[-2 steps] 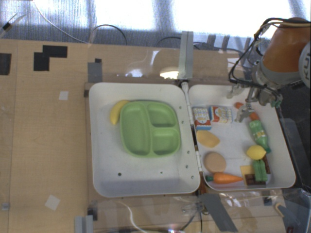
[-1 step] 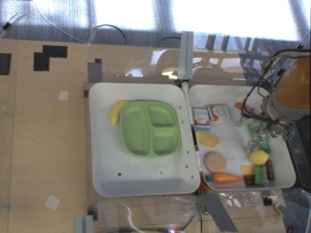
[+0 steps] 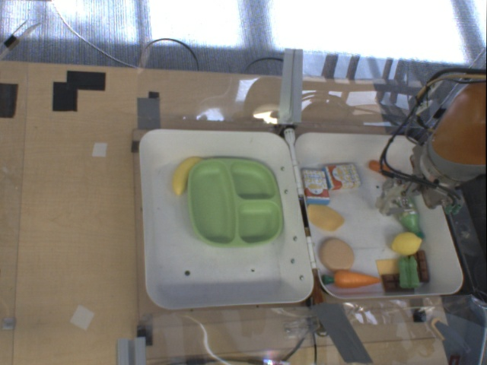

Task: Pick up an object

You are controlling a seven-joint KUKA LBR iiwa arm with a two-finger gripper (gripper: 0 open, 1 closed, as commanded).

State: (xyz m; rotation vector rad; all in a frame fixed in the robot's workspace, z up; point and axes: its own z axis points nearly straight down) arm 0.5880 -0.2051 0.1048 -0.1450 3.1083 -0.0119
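Camera view shows the tool [image 3: 398,201] low in the right bin [image 3: 358,211], directly above a green object [image 3: 411,220] and close to it; contact cannot be told. How far it stands open cannot be told either. A lemon [image 3: 407,242] lies just below that green object, a carrot [image 3: 354,279] farther down-left.

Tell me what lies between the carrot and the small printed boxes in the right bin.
In the camera view, two pieces lie between the carrot and the printed boxes: a pale yellow wedge, then a tan egg-shaped piece.
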